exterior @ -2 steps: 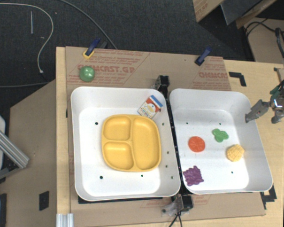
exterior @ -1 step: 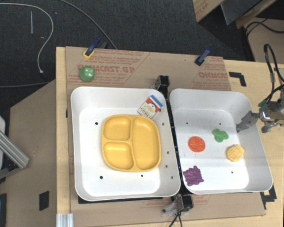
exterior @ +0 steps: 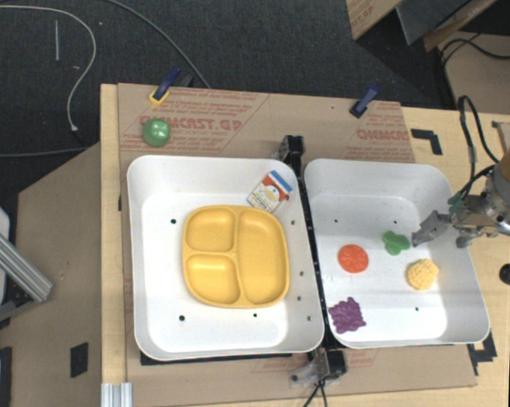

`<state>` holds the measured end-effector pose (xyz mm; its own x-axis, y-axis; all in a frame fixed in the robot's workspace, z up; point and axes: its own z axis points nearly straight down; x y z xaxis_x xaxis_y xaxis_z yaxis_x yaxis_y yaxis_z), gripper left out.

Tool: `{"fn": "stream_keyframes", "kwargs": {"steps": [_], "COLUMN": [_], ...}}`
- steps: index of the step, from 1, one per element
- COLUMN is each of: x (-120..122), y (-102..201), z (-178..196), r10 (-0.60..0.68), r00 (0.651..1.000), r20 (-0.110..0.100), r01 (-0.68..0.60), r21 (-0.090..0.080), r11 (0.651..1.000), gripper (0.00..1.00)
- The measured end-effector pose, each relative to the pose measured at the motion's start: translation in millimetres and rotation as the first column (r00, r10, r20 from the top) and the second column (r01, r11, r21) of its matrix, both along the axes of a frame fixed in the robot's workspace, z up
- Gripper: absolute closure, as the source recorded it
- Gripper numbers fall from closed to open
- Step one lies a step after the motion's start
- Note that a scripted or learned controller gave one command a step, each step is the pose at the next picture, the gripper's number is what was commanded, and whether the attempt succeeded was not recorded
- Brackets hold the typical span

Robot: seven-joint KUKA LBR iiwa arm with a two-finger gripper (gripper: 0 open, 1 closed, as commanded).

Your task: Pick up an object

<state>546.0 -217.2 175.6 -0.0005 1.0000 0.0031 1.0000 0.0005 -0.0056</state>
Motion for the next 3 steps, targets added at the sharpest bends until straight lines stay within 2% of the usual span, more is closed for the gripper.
{"fn": "stream_keyframes", "kwargs": {"steps": [1, 2, 3], "x": [-0.2, 1.3, 1.3], "y": [8.9, 8.2, -2.8], "z": [-46.1, -32.2, 22.0], "r10": [0.0, 0.0, -0.001], "r00": [1.0, 1.0, 1.0], "r20": [0.0, 0.007, 0.012], "r01": [0.0, 0.0, 0.001], "r21": [0.0, -0.002, -0.006], "r11": [1.0, 1.0, 1.0], "gripper": [0.0, 1.0, 1.0]}}
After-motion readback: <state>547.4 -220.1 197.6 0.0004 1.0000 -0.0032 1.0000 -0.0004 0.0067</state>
